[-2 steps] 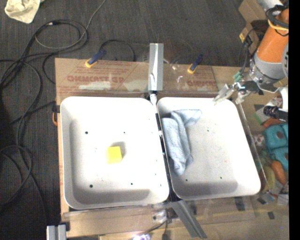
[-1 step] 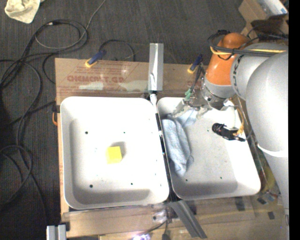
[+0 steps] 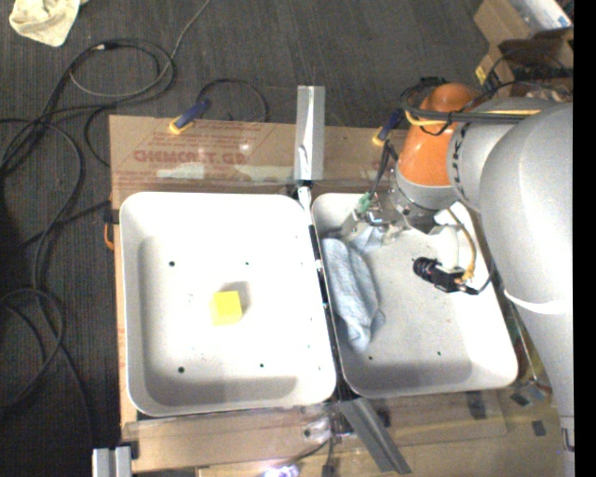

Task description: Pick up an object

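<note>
First, nearest the camera: the tabletop [image 3: 233, 430] front edge, with two white bins side by side on it.

Left bin [image 3: 186, 363]: you have one yellow block [image 3: 227, 306] lying flat on the floor of the bin, about mid-bin and slightly toward the near edge, well apart from every wall.

Right bin [image 3: 438, 345]: a pale blue cloth [image 3: 356, 293] lies crumpled along the left wall. It runs from about halfway along that wall up toward the far left corner, touching the wall.

Claw [image 3: 371, 222]: it sits over the far left corner of the right bin, at the far end of the cloth. You cannot tell how far it is open, or whether it has hold of the cloth; the wrist hides that part. The orange band [image 3: 430, 158] is just behind it, and the grey arm [image 3: 521, 205] covers the bin's right edge.

Beyond the bins: a brown cardboard sheet [image 3: 214, 154] lies along the far edge of the tabletop, and a metal post [image 3: 310, 130] stands between the bins. On the dark floor past that, note looped black cables [image 3: 56, 186] and a pale rag [image 3: 45, 19].
</note>
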Tool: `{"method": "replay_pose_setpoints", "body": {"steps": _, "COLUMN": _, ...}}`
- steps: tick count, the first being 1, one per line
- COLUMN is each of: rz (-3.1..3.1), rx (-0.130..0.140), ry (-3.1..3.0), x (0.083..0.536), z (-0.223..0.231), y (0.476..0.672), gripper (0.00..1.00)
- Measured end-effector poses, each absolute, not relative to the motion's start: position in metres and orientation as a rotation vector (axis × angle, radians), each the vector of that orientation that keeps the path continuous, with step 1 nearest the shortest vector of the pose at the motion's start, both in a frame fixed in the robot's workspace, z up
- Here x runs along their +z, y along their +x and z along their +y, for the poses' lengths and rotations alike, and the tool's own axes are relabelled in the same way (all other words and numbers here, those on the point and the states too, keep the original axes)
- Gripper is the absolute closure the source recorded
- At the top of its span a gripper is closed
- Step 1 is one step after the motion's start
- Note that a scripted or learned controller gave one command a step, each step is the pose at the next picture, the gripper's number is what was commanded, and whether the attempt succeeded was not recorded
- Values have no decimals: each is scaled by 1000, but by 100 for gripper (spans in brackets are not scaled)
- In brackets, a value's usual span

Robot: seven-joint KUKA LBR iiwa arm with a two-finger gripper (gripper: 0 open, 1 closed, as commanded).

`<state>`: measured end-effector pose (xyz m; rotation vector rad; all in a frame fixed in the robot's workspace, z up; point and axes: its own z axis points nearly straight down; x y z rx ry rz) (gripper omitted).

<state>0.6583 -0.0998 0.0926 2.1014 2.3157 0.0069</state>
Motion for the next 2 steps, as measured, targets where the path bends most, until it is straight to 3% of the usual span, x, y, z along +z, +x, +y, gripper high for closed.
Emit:
{"method": "replay_pose_setpoints", "body": {"steps": 1, "rz": 2557, "rx": -3, "ry": 1818, "x": 92, "z": -106, "y": 670, "gripper": 0}}
{"method": "replay_pose_setpoints", "body": {"steps": 2, "rz": 2552, "rx": 12, "ry": 1811, "x": 104, "z": -104, "y": 673, "gripper": 100}}
